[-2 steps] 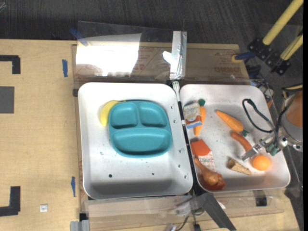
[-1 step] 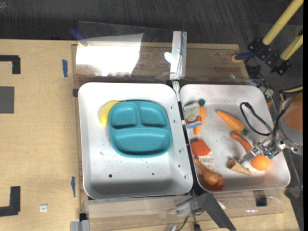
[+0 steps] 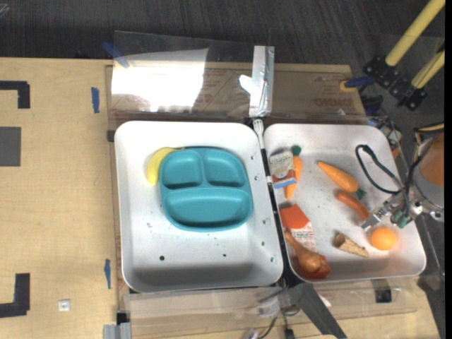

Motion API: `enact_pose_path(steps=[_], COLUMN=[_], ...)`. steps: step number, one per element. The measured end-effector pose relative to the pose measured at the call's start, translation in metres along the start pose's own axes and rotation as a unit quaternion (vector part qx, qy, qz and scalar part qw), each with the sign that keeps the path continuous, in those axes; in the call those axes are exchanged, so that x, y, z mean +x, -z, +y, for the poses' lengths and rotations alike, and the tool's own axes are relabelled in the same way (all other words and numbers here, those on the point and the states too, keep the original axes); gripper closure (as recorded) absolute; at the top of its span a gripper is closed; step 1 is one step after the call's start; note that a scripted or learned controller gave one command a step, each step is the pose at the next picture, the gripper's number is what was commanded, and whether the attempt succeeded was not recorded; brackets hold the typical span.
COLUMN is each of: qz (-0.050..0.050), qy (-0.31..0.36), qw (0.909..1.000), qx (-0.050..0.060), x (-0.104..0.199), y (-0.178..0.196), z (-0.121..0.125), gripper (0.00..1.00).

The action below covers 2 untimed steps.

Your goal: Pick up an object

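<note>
Orange ball [image 3: 383, 239] lies in right bin [image 3: 332, 134], near corner, just below and touching-close to the jaws [image 3: 385, 216]. Jaws low over bin's right edge; how far they stand open, and whether anything is between them, cannot tell. Likely lined up for the ball, since it sits free of neighbours. Left of the jaws: small carrot [image 3: 351, 203], larger carrot [image 3: 337, 176], cone-shaped piece [image 3: 350, 245]. Black cable loop [image 3: 374, 167] above. Far left: teal divided plate [image 3: 205, 188] in left bin [image 3: 134, 210], over a yellow item [image 3: 154, 162].
</note>
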<state>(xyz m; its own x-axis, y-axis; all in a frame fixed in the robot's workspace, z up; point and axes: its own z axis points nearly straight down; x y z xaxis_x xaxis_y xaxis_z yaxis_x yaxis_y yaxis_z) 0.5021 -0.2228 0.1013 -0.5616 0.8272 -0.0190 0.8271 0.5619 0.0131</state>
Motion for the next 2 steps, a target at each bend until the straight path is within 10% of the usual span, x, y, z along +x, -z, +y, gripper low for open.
enact_pose_path(steps=[1, 2], qz=[0.001, 0.006], qy=[0.0, -0.015], qw=[1.0, 0.9999], qx=[0.001, 0.004], x=[0.0, 0.009], y=[-0.001, -0.013], z=[0.0, 0.004], gripper=[0.0, 0.0])
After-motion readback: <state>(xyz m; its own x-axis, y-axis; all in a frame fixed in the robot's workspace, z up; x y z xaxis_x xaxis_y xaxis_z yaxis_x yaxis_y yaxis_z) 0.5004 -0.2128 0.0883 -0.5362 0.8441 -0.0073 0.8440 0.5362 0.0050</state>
